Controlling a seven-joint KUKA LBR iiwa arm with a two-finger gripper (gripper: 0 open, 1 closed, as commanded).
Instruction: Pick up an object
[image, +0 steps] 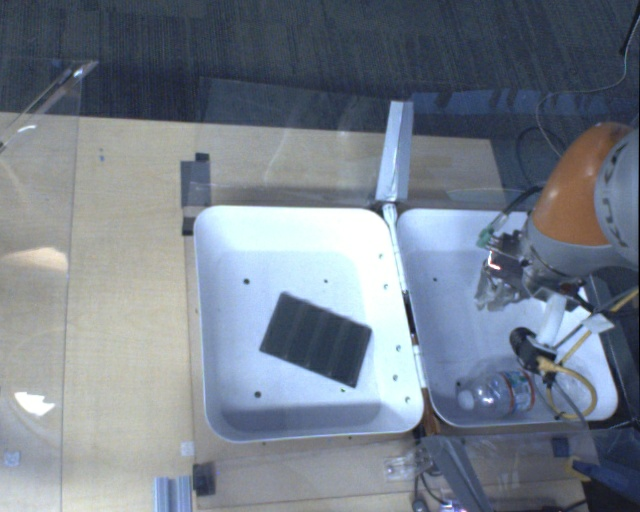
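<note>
A wooden table (120, 330) carries two shallow white bins side by side; the left bin (225, 240) holds a dark, ribbed, flat pad (316, 339), lying tilted on the bin floor near its middle, clear of all four walls; the right bin (440, 250) holds a clear plastic bottle (493, 392), lying on its side near the front wall, its label end toward the right; a metal bar (394, 150) rises from the far end of the seam between the bins; the arm (590, 200) comes in from the right over the right bin, its orange band uppermost; the gripper (497, 285) hangs below the wrist over the middle of the right bin, beyond the bottle and apart from it, and well apart from the pad; how far the gripper is open I cannot tell, for the parts are small and blurred from this slant, and nothing can be seen caught in it; yellow and black cables (560, 375) loop down from the wrist just right of the bottle; a clear sheet (40, 230) covers the table's left side, catching pale glare; small black brackets (196, 170) sit at the left bin's far and near corners.
</note>
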